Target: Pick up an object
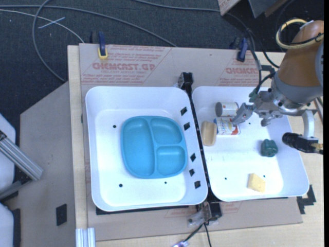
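Note:
The right bin [288, 189] holds several small objects. A grey and white bottle [226, 108] lies at its far left, with a white and red pack [226, 127] just in front of it. A tan block [208, 133] lies against the bin's left wall. A dark green lump [268, 148] sits right of the middle, and a yellow chunk [257, 182] lies near the front edge. My gripper [241, 115] reaches in from the right and hangs just right of the bottle and the pack. Nothing shows in its grasp.
A blue divided plate [153, 146] lies in the middle of the left bin [103, 107]. A black divider with clips [191, 133] runs between the bins. The arm's orange band [303, 60] and cables hang over the right bin's far right corner.

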### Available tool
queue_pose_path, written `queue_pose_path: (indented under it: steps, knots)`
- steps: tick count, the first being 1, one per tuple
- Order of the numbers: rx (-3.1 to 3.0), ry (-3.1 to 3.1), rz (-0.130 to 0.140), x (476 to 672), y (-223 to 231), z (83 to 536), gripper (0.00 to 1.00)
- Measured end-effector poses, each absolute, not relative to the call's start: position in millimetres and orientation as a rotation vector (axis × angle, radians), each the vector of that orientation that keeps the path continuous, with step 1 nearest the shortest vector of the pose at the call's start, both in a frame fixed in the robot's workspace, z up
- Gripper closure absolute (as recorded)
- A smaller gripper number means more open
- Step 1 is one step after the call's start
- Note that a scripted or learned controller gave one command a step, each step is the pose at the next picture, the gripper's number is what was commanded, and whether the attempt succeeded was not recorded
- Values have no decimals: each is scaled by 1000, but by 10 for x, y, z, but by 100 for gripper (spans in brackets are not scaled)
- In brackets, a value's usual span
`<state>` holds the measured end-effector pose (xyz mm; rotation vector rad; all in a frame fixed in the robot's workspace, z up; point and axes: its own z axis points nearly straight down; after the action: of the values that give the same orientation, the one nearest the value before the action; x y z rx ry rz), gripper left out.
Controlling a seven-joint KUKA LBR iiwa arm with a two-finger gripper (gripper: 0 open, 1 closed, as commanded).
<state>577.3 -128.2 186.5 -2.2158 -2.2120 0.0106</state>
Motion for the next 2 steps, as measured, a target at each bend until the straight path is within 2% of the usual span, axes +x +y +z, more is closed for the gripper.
queue_pose_path:
  steps: [1,2]
  knots:
    - [-2220,-2221,0,5801,-1281,1920,0]
    - [-2218,-2216,6,5835,-1370,1382,0]
